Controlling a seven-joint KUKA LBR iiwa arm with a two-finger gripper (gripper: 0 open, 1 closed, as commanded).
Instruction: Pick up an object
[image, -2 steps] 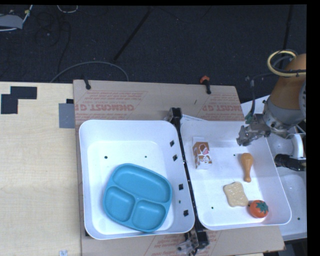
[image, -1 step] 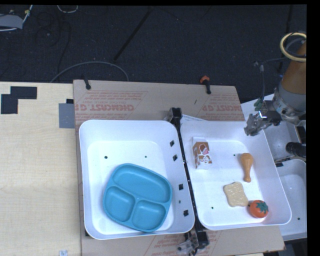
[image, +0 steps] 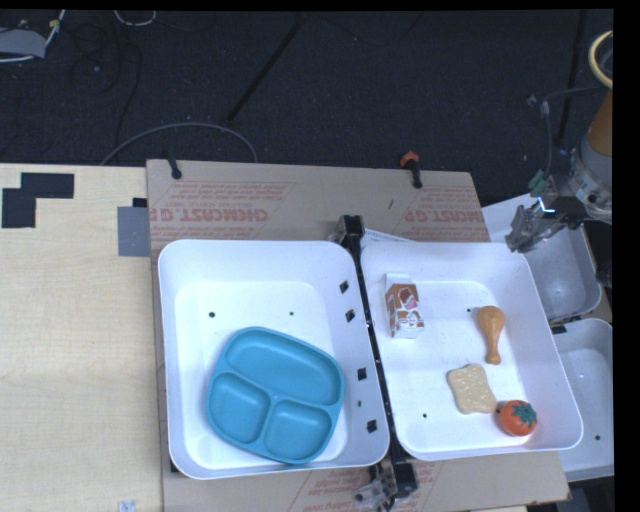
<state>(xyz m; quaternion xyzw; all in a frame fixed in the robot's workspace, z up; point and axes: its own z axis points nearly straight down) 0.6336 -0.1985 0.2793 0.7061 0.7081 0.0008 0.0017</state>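
Note:
The right bin (image: 440, 445) holds a small white carton with a brown picture (image: 404, 307), a toy chicken drumstick (image: 490, 330), a beige cracker-like slice (image: 471, 389) and a red-orange tomato with a green top (image: 516, 418). A blue divided plate (image: 274, 394) lies in the left bin (image: 190, 270). My gripper (image: 527, 228) hangs beyond the right bin's far right corner, outside the bin, well away from every object. Nothing is seen between its fingers.
Both bins rest on a cardboard sheet (image: 300, 205) held by clamps at the back. A black divider (image: 362, 340) runs between the bins. Clear plastic trays (image: 575, 280) sit to the right of the bins, under the gripper. Cables cross the dark floor behind.

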